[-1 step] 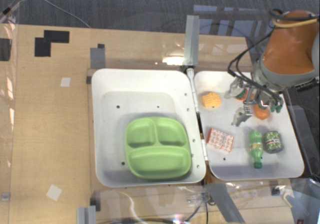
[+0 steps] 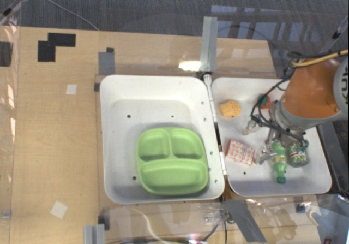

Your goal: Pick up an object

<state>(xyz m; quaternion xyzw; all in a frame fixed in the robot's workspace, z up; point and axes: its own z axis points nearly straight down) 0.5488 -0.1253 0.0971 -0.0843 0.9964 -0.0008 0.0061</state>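
Item: green bottle lying in right bin, my claw over it, grip state indeterminable; I'd centre on its body before clenching.

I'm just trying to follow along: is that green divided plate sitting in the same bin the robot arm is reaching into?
No. The green plate lies in the left bin, while the gripper is over the right bin.

Even, bright overhead light; glare patch on worktop behind the bins. Soft shadows, focus slightly soft, faint reflections along edges.
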